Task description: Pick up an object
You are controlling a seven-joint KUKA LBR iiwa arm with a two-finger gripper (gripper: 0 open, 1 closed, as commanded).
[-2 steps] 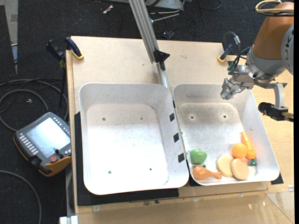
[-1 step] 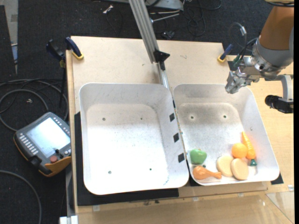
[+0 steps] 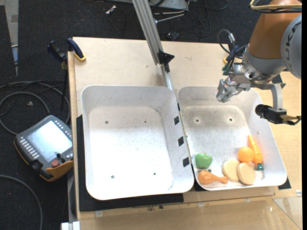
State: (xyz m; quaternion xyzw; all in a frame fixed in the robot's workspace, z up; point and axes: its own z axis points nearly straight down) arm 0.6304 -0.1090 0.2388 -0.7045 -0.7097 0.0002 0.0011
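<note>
The bench [image 3: 120, 61] carries two shallow white bins side by side. The left bin [image 3: 96, 128] lies near the view's centre-left; the right bin [image 3: 216, 123] sits touching it along a shared edge. The arm [image 3: 276, 35] enters from the right, its orange band above the wrist, and positions the gripper [image 3: 224, 96] over the far edge of the right bin, near that bin's back wall. The state of the jaws cannot be determined at this angle, and no object is visible between them. All items lie clustered at the near end of the right bin, well apart from the gripper. A green pepper [image 3: 203, 160] rests nearest the shared bin edge. Just in front of it lies an orange drumstick-shaped piece [image 3: 211, 178]. Two pale round slices [image 3: 240, 171] lie touching each other to its right. An orange ball [image 3: 245, 155] sits just behind the slices, and a carrot [image 3: 255, 151] lies beside it against the bin's right wall. A handheld control pendant [image 3: 43, 147] rests on the floor to the left of the bench.
</note>
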